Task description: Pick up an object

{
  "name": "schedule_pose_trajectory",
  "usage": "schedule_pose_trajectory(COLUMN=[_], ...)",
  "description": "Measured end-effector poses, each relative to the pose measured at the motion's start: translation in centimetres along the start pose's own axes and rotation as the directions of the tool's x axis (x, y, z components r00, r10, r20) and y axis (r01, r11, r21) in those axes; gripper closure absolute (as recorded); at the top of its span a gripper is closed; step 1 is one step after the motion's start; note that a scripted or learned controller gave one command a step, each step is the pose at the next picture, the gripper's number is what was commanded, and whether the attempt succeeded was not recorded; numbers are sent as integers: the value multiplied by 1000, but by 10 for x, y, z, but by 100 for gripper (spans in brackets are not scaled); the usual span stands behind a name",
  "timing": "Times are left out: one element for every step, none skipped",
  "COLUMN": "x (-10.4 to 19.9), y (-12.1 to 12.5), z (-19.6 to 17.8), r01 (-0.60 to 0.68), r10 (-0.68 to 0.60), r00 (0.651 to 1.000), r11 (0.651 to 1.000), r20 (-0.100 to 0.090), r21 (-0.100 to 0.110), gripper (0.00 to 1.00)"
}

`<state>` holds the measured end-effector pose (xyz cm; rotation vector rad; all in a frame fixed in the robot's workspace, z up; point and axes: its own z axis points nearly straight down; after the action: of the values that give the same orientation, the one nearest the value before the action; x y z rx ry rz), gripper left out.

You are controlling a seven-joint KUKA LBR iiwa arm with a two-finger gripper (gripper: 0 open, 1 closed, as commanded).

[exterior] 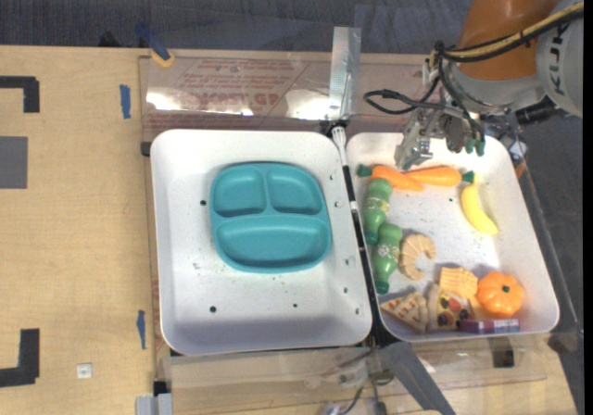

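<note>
Target candidate: toy carrot (422,178), orange with a green top, lying crosswise at the far end of the right bin (537,246). The claw (417,146) hangs just above the carrot's middle, low over the bin; whether it touches the carrot cannot be told. How far the claw is open cannot be told either, since cables and wrist hardware crowd the tip. Nothing is visibly lifted.

Progress, as a judgement: approach looks about done, grasp and lift are left. Carrot rests on the bin floor, so the pick is not yet made.

Other contents of the right bin: banana (478,209) just beside the carrot's tip, green vegetable pieces (378,219) along the left wall, a bitten cookie (416,254), a waffle-like square (457,281), a small pumpkin (500,294), a pizza slice (412,309) at the near end.

Left bin (176,293) holds a teal divided plate (270,216), well apart from the claw.

Writing: reddish print on a clear sheet (241,89) behind the bins on the counter (65,246), too faint to read. Dark letters on the arm at the right edge, cut off
</note>
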<state>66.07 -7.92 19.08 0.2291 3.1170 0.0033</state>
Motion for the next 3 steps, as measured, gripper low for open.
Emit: schedule_pose_trajectory(x=[2,-25,128], y=[-66,-132,-127], z=[100,103,99], r01=[126,443,253], r10=[-126,-443,-253], r00=[992,897,967], r11=[992,897,967], r20=[-3,-7,-10], r21=[2,0,1], gripper=[100,100,100])
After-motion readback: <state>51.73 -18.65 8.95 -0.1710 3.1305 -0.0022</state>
